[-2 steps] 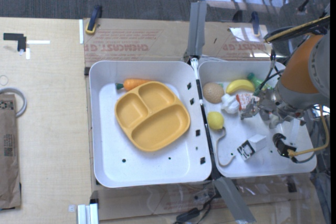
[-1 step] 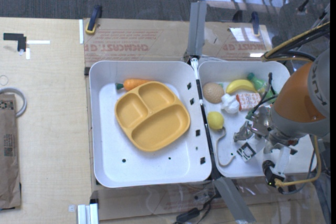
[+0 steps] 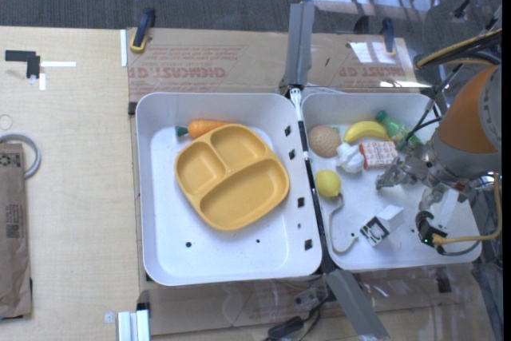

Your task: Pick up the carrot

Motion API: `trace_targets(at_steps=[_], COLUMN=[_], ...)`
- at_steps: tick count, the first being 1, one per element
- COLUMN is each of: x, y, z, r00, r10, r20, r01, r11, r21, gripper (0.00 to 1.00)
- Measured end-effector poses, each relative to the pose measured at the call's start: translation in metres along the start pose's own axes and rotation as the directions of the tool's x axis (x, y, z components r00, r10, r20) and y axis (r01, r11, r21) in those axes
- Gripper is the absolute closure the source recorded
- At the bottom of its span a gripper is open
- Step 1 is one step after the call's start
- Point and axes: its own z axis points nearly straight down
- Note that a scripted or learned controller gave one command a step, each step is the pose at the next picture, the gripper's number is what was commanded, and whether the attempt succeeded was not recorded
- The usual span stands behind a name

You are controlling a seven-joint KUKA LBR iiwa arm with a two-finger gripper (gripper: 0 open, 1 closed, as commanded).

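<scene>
Plainly, your carrot (image 3: 204,126) lay along the far rim of the yellow plate (image 3: 231,176), long axis running left-right, well left of the claw (image 3: 399,172), whose state you could not tell.

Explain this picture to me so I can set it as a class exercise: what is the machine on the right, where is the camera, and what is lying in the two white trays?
One fixed camera looks down at a slant on a bench. The grey machine with the orange band is a robot arm, reaching in from the right. Its gripper, a two-finger claw, sits low over the right bin; I cannot tell whether it is open or holding anything.

The left bin holds a yellow divided plate and, at the plate's upper-left edge, the carrot the arm is meant to pick up.

The right bin holds a banana, a lemon, a brownish round item and some smaller objects I cannot identify.
</scene>
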Motion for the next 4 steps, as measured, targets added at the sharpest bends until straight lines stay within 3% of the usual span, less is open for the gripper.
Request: trace_targets(at_steps=[1,2,3,4], x=[0.0,0.0,0.021,0.022], y=[0.0,0.048,0.096,0.098], z=[-0.008,0.0,0.002,0.0], r00=[1.0,0.99,0.975,0.976], r10=[-0.003,-0.144,-0.221,-0.22], r20=[0.002,0.0,-0.005,-0.005], r01=[0.003,0.144,0.221,0.22], r11=[1.0,0.99,0.975,0.976], r21=[0.003,-0.001,0.014,0.003], gripper=[1.0,1.0,1.0,0.0])
